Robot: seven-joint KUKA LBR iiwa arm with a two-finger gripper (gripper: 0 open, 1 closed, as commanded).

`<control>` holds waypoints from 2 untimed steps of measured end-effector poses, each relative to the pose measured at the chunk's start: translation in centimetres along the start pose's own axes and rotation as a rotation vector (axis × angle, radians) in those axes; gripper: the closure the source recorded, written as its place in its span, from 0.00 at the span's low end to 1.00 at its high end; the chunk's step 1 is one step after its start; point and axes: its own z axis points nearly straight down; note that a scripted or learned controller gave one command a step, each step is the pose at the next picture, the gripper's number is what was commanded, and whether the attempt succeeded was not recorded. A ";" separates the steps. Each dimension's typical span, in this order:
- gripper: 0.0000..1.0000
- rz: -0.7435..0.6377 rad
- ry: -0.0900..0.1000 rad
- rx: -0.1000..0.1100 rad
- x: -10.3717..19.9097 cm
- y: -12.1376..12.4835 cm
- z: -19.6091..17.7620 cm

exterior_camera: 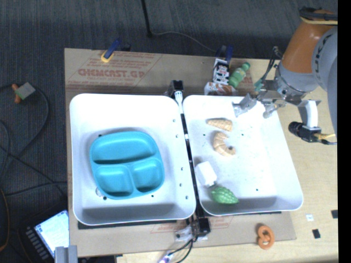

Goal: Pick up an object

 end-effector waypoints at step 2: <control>1.00 -0.001 -0.002 -0.003 -1.0 1.0 8.4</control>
